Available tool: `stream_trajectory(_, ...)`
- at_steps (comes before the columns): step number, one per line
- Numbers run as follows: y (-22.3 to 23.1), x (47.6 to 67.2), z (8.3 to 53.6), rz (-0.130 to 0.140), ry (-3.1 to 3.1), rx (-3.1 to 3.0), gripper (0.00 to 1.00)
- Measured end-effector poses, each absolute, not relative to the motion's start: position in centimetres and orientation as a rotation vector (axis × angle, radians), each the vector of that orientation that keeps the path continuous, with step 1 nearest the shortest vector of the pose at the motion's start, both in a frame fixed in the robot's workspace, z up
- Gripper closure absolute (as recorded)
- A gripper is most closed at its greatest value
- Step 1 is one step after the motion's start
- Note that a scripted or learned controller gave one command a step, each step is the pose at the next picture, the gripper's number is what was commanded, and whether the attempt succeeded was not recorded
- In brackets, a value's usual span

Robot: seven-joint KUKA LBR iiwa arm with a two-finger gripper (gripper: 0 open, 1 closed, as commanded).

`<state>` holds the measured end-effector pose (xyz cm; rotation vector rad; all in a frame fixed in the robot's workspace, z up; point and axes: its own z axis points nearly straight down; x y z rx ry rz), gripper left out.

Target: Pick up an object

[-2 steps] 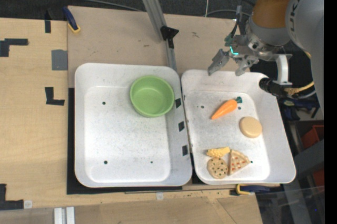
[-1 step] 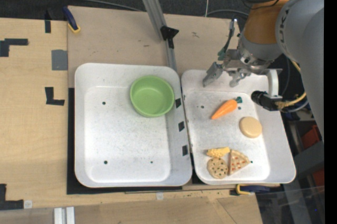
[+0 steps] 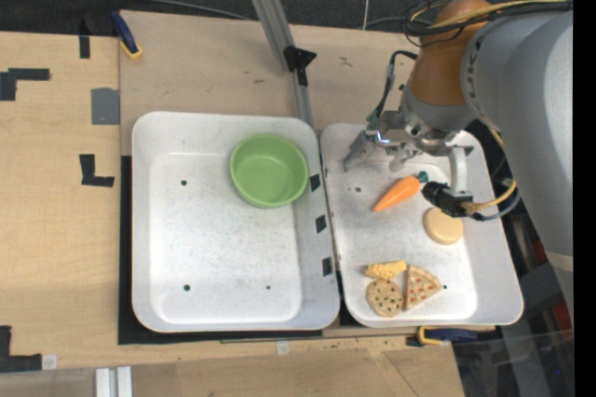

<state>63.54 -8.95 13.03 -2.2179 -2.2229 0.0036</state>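
In the camera view, the claw (image 3: 375,158) is hanging over the far end of the right bin (image 3: 503,294), just up and left of the carrot (image 3: 398,193). Its fingers are standing spread apart with nothing between them. The carrot is lying on the bin floor at a slant, its tip pointing down-left and its green end up-right. It is lying apart from the bin walls, with bare white floor running to its left as far as the divide between the bins. Just down and right of the carrot a round tan biscuit (image 3: 444,226) is sitting, close to the bin's right side. Further below the carrot, near the front rim, a piece of corn (image 3: 385,270), a speckled cookie (image 3: 383,297) and a pizza slice (image 3: 421,286) are crowding together. Left of the carrot, across the divide, a green bowl (image 3: 268,170) is resting in the far right part of the left bin (image 3: 140,199), near the wall it shares with the other bin. The rest of that bin's floor is lying open. Both bins are sitting on the desk (image 3: 56,199).
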Motion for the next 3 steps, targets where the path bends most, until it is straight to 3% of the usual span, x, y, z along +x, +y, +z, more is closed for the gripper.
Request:
stream_trajectory(1,-8.9,63.5,8.7,0.004,-2.224,-2.219,0.00)
stream_trajectory(2,-8.8,63.5,9.8,0.003,-2.224,-2.217,1.00)
stream_trajectory(3,-9.1,63.8,14.1,-0.003,-2.224,-2.222,1.00)
